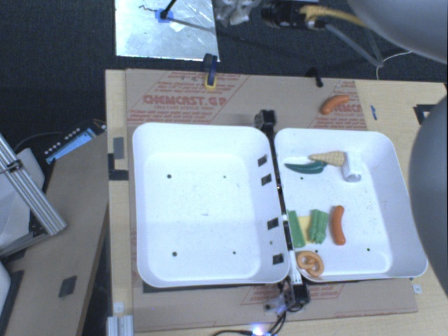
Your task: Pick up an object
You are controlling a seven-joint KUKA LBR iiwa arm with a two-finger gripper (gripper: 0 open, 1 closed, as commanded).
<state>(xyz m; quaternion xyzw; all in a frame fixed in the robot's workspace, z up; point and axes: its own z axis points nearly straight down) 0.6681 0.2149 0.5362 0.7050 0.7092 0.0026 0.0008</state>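
Camera view shows two white bins on the bench [119,257]. All pickable items lie in the right bin [392,208]: a green pepper [306,166] touching a wedge [330,158], a white piece [350,168], two green sticks [308,227], an orange sausage [338,225] and a pretzel [310,262] at the near left corner. Another sausage [334,104] lies on the bench beyond the bin. The arm [430,201] appears at the right edge; whether the fingers are open or shut cannot be told. Risk: items are close together, so a descent may catch two or nudge one away. The pretzel sits against the wall, which could block a finger.
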